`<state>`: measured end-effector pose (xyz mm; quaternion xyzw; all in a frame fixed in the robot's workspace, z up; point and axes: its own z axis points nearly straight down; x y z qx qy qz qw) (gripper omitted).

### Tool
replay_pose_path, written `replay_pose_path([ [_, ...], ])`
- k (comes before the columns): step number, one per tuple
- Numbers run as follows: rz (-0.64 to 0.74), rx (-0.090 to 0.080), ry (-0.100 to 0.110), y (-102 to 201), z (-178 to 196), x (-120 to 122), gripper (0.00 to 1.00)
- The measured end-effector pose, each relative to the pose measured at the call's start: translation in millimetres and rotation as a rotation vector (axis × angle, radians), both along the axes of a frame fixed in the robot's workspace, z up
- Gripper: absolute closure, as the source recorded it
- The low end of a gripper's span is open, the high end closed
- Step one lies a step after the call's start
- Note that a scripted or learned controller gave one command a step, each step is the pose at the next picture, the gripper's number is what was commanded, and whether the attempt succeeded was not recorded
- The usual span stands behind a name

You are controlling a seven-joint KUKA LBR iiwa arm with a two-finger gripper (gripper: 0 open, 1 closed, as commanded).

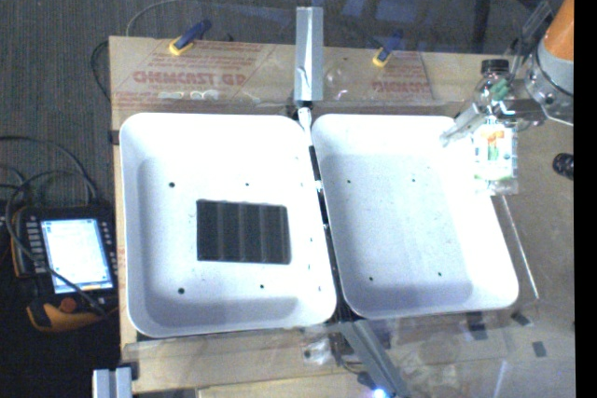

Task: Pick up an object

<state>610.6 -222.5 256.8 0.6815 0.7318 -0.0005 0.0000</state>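
Dark ribbed rectangular object [242,232] lies flat in left bin [149,144]

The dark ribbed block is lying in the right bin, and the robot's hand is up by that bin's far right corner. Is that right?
Not quite. The camera view shows the dark ribbed block lying in the left bin, not the right bin. The rest holds: the gripper is up by the right bin's far right corner.

Left bin: shallow white plastic bin [149,191], holding the flat dark ribbed rectangular pad [242,231].
Right bin: shallow white plastic bin [410,228], touching the left.
Gripper: two-finger gripper [490,140], above the right bin's far right corner.
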Motion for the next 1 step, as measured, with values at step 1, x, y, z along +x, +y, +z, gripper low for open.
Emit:
replay_pose_path([
  [1, 0.044, 0.001, 0.002, 38.9, -73.9, 4.6, 0.00],
])
